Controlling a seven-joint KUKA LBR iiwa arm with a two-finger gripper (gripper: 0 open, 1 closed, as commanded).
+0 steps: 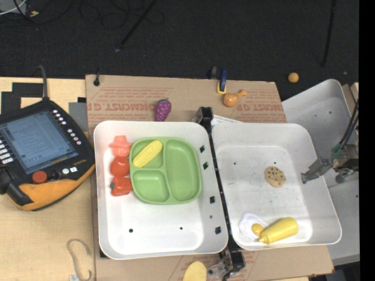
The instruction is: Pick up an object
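Note:
The right bin (293, 136) holds a round tan cookie (274, 176) near its middle. A yellow squeeze bottle (279, 230) lies on its side at the bin's front, next to a white fried-egg toy (252, 222). In the left bin (152, 239) a green divided plate (170, 177) carries a yellow corn cob (146, 153). Red and orange toy pieces (120, 167) sit along the plate's left side. My gripper (321, 171) hangs at the right rim of the right bin, to the right of the cookie and apart from it. I see nothing in it.
On the cardboard behind the bins lie purple grapes (163, 109) and an orange gourd-shaped toy (232, 98). An orange ball (293, 77) sits further back. A yellow lemon-like toy (195, 271) lies in front of the bins. A teach pendant (41, 151) rests at the left.

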